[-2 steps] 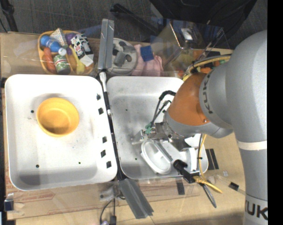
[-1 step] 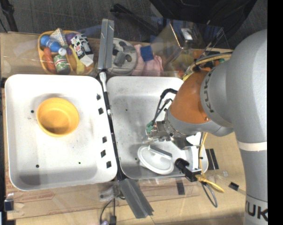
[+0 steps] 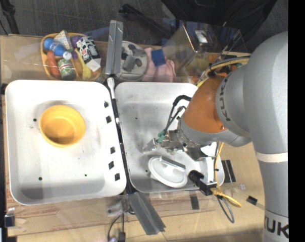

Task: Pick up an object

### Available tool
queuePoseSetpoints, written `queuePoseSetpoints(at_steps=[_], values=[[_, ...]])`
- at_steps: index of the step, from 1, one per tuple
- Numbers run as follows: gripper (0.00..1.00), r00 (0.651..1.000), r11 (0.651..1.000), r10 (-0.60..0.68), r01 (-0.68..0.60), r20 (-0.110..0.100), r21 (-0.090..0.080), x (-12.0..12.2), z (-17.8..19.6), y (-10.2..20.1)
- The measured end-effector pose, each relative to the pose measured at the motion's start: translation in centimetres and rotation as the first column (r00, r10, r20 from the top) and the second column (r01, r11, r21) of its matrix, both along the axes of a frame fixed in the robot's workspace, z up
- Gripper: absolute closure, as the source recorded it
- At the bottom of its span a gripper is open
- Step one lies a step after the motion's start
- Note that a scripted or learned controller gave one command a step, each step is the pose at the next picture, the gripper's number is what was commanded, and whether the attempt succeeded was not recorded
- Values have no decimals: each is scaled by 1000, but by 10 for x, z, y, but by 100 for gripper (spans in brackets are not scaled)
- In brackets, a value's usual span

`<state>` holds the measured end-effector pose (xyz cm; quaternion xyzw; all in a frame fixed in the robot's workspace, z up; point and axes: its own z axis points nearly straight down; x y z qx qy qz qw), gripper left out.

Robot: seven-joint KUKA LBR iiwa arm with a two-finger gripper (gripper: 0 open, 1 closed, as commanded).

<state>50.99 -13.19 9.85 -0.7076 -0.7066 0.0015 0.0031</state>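
Observation:
A yellow bowl (image 3: 63, 125) sits upright in the left bin (image 3: 21, 185), towards its upper left. A white cup-like dish (image 3: 166, 173) lies at the front edge of the right bin (image 3: 137, 110). My gripper (image 3: 162, 145) reaches in from the right and hangs low over the right bin, just above and behind the white dish. The wrist's orange band (image 3: 203, 112) covers the bin's right part. From this angle I cannot make out whether anything sits in the gripper.
Behind the bins stand a yellow basket (image 3: 66, 54) with several small items, a grey object (image 3: 133, 59) and a pink cloth (image 3: 160, 67). A grey divider (image 3: 114, 130) with black clips separates the two bins.

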Motion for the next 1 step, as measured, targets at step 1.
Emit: queuePoseSetpoints(at_steps=[1], values=[[0, 1000, 1000, 17, -17, 3, -1, -4, 42, -15]])
